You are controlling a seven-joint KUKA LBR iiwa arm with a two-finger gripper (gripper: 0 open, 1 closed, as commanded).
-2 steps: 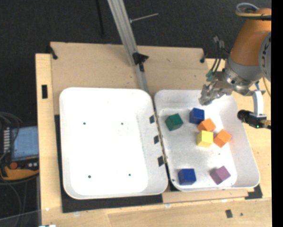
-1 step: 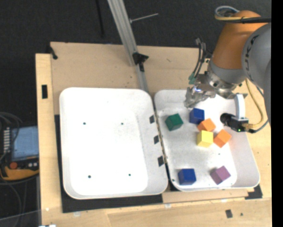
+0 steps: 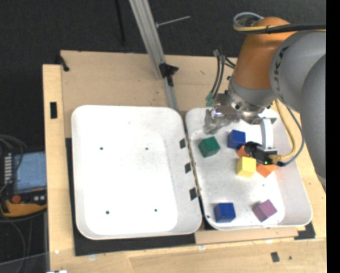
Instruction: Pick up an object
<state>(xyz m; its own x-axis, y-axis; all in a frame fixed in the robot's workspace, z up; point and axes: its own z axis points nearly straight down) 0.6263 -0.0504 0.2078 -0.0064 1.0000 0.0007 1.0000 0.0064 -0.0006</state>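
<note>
Yellow block (image 3: 246, 166) and black fitting (image 3: 255, 151) hide most of the orange block (image 3: 265, 170)

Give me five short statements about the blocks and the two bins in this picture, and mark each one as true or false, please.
1. All the blocks lie in the right bin. True.
2. The green block lies close to the edge that the right bin shares with the left bin. True.
3. The purple block is stacked on a blue block. False: it lies on the bin floor, apart from the lower blue block.
4. There are two blue blocks. True: the other, the upper blue block, lies near the arm's wrist.
5. The yellow block lies in the left bin. False: it lies in the right bin, beside an orange block.
</note>
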